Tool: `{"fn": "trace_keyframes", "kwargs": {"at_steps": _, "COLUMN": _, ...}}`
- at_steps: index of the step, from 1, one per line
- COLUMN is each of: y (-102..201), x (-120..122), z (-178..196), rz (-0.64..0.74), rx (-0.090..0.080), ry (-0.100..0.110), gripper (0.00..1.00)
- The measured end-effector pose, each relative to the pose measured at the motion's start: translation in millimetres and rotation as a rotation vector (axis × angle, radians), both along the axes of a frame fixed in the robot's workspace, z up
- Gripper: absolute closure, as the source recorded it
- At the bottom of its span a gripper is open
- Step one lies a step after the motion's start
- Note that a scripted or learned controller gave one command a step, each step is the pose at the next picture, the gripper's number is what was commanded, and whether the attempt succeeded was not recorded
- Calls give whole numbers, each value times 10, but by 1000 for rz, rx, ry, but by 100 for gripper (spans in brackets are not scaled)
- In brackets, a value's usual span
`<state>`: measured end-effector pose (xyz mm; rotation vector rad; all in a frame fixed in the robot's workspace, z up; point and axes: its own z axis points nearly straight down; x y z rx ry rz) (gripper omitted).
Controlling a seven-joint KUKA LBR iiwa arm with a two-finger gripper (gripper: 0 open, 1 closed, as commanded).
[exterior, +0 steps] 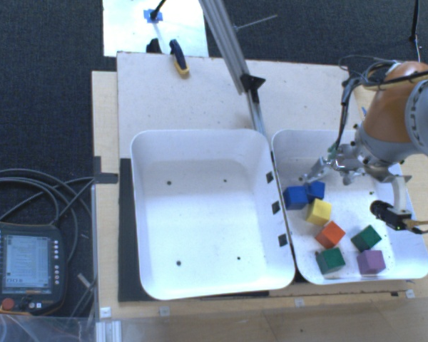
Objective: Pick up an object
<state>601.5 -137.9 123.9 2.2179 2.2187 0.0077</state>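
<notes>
From the fixed overhead camera, two shallow white plastic bins sit side by side on a pale wooden bench: the large left bin (200, 212) and the smaller right bin (414, 262), their rims touching along the middle. The grey arm with its orange band (389, 112) comes in from three o'clock and hangs over the upper half of the right bin, its metal two-finger gripper (327, 166) pointing toward nine o'clock; whether that gripper is spread or pressed together cannot be told from this angle, and nothing is visibly caught in it. The candidate objects are small coloured cubes in the right bin. Two blue cubes lie touching, a larger one (295, 197) and a smaller one (316, 189) at its two o'clock, just below the gripper. A yellow cube (319, 211) sits just beside them at five o'clock, and an orange cube (330, 234) lies at the yellow one's five o'clock. A dark green cube (330, 260) rests near the bin's front rim, a purple cube (371, 261) at its three o'clock, and another green cube (366, 238) just above the purple one. A grey teach pendant (25, 266) with a screen lies on the dark floor at eight o'clock.
</notes>
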Motion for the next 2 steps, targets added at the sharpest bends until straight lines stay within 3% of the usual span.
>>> {"fn": "trace_keyframes", "kwargs": {"at_steps": 1, "y": 17, "x": 60, "z": -96, "rz": 4, "rx": 3, "ry": -7, "gripper": 0}}
{"fn": "trace_keyframes", "kwargs": {"at_steps": 2, "y": 12, "x": 78, "z": 31, "rz": 6, "rx": 2, "ry": -14, "gripper": 100}}
